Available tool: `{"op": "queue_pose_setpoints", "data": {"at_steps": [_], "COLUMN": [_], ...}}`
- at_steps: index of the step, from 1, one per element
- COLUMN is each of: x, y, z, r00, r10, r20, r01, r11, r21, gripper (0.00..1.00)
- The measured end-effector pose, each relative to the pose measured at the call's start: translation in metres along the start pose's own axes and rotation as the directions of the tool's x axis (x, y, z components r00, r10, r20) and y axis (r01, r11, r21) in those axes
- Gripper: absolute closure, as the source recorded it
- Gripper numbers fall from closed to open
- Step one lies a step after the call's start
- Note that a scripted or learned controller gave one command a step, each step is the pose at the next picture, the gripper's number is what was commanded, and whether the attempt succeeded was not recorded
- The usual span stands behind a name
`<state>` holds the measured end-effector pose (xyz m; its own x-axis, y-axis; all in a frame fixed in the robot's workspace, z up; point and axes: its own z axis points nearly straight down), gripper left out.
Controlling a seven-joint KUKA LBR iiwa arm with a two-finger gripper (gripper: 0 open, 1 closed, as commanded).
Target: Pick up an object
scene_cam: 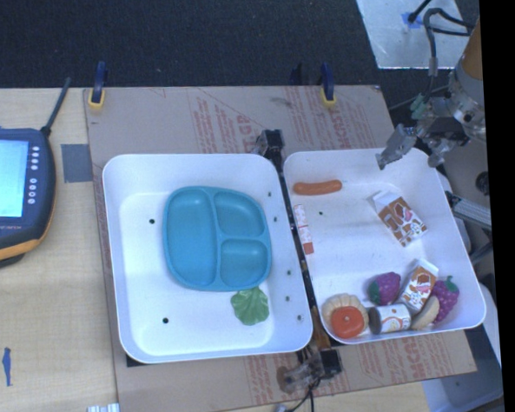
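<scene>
While the jaws [415, 143] hang at the top right corner of the right bin [355, 238], nothing sits between them, and they look spread apart.

Left bin [136, 278] has a blue plate [216, 238] with three sections, and a green leafy thing [251, 306] just touching its lower edge. Over in the right bin, a hot dog [317, 187] lies near the top left, a small carton [399, 216] sits tilted below the jaws and well apart from them, and a heap of toy food [394, 301] is crammed in the bottom right corner: purple grapes, a can, a tomato-looking piece, another carton. A tablet [9, 190] rests on the tabletop [48, 344] at far left.
</scene>
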<state>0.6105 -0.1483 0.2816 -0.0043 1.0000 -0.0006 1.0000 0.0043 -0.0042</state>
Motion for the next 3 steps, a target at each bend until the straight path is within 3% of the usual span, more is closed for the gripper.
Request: {"op": "queue_pose_setpoints", "data": {"at_steps": [1, 2, 3], "x": [-0.029, -0.063, -0.064], "y": [-0.016, 0.037, -0.031], "z": [0.13, 0.19, 0.063], "r00": [1.0, 1.0, 1.0], "r10": [0.0, 0.0, 0.002], "r20": [0.0, -0.001, 0.001], "r01": [0.0, 0.0, -0.002], "r11": [1.0, 1.0, 1.0], "r21": [0.005, 0.001, -0.005], "gripper": [0.0, 0.0, 0.0]}}
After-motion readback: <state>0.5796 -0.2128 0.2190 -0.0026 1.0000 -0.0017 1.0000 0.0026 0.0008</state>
